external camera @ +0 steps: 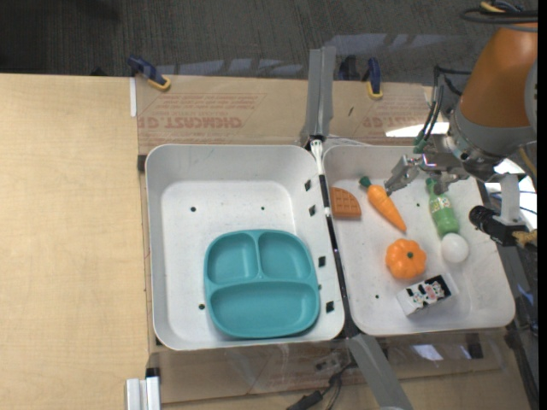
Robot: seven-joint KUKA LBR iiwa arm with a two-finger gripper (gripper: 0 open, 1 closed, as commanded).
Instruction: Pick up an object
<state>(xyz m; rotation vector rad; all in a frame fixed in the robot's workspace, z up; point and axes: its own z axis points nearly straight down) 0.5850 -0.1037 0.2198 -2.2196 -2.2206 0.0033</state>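
Fingers [402, 176] look spread apart: one grey finger slants down-left toward the carrot top, the other sits nearer the green bottle. I see nothing clamped between them. Gripper [420, 176] hangs over the upper part of the right bin [504, 301], arm [504, 67] w/ orange band coming in from the right.

Closest objs: carrot [386, 207], lying diagonally, green stem end up-left, just below the left finger; can't tell if touching. Green bottle [444, 214] lies just below-right of the gripper, cap end toward it. White egg [455, 248] touches or nearly touches the bottle's lower end.

Further out, same bin: waffle-like brown piece [344, 203] by the left wall, near the carrot stem. Small orange pumpkin [406, 259] below the carrot tip. Black-and-white carton [426, 295] lying near the bin's front, just below-right of the pumpkin.

Left bin [171, 229]: teal divided plate [261, 283], three compartments, sitting in the front half, well apart from the gripper. Bins touch along the centre wall.
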